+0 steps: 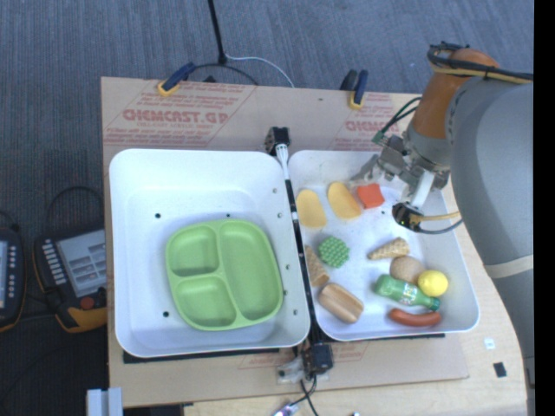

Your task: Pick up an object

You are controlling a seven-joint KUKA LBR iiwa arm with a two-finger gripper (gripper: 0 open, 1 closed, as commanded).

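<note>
Where ridged, green ball (333, 251), rounded.

The robot arm (494, 180) is big, round and smooth, and most of it is light grey. Near its thin end it has a bright orange band (438, 94), shaped like a ring. Below the band sits a small grey metal part with boxy bits sticking out. Thin green and black cables (401, 115) run along this part. A dark round piece with a yellow wire (414, 217) hangs at the tip.
</note>
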